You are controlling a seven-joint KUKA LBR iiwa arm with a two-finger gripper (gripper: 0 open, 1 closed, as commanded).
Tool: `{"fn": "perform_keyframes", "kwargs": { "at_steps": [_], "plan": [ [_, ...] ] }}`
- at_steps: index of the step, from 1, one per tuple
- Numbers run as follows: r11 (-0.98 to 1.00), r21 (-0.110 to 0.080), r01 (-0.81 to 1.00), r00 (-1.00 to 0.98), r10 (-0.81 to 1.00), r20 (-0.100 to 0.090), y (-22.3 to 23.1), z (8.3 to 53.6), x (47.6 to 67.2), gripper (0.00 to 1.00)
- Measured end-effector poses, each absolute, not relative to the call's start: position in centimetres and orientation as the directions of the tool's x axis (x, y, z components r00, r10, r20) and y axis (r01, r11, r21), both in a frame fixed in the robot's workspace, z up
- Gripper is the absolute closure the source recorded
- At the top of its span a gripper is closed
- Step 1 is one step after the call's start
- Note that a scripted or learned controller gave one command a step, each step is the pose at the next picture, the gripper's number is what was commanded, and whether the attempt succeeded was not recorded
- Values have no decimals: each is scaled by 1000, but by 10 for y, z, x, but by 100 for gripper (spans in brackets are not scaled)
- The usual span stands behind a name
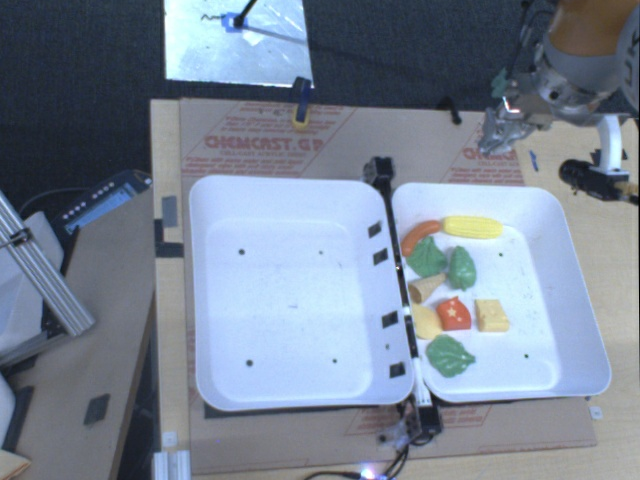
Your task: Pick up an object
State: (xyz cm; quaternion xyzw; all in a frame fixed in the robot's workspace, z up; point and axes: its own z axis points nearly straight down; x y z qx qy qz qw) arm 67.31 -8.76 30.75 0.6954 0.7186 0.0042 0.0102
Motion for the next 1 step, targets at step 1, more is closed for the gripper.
{"fn": "perform_keyframes", "kwargs": {
  "at_steps": [1],
  "plan": [
    [39,24,999,-38,999,-11,-87,319,674,100]
  ]
}}
